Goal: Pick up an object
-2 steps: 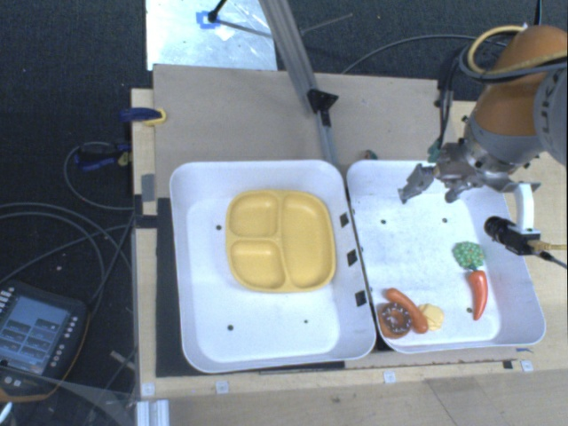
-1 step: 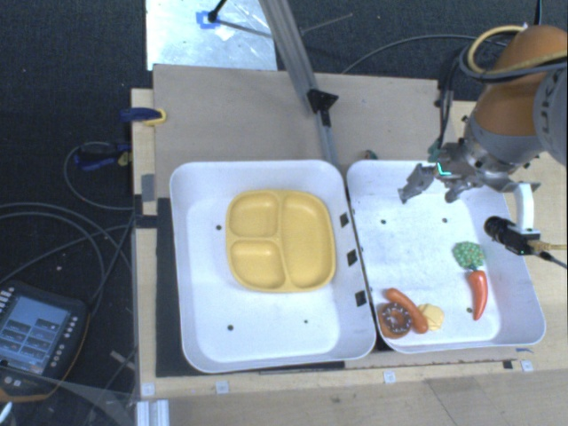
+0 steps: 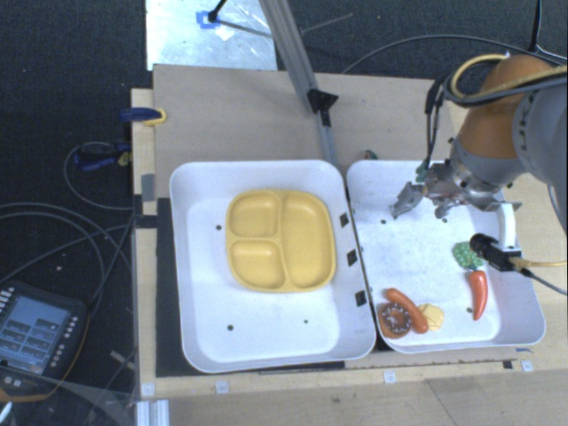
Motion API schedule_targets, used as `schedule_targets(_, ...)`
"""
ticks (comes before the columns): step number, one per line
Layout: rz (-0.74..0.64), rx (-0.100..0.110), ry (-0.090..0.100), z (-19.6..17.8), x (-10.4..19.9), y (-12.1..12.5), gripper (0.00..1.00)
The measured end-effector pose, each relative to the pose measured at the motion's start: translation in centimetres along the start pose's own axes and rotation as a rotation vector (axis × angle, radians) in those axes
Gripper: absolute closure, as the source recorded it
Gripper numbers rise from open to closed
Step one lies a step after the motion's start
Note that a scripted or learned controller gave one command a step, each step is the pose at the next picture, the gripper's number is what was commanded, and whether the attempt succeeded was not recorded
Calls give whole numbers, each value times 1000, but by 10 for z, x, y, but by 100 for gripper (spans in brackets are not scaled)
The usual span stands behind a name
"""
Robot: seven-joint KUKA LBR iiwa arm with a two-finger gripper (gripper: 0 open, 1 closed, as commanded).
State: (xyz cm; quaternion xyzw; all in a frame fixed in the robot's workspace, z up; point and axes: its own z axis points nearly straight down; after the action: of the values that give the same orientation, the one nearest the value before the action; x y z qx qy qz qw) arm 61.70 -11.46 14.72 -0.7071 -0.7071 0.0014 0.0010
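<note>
Over the right bin (image 3: pixel 531 331), near its far edge, the gripper (image 3: pixel 424 199) is seen with jaws apart and holding nothing, so it should be lowered squarely over one item, such as the chilli (image 3: pixel 478 293) near the tabletop's right edge, before closing.

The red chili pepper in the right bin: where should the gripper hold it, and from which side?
Grip the red chili pepper across its thicker upper body, descending from above. It lies flat and elongated on the right white bin, tapering toward its lower tip, with free floor on both long sides. The gripper should probably close across its width.
</note>
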Motion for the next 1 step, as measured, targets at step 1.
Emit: schedule_targets(1,0,1,1,52,0,-1,0)
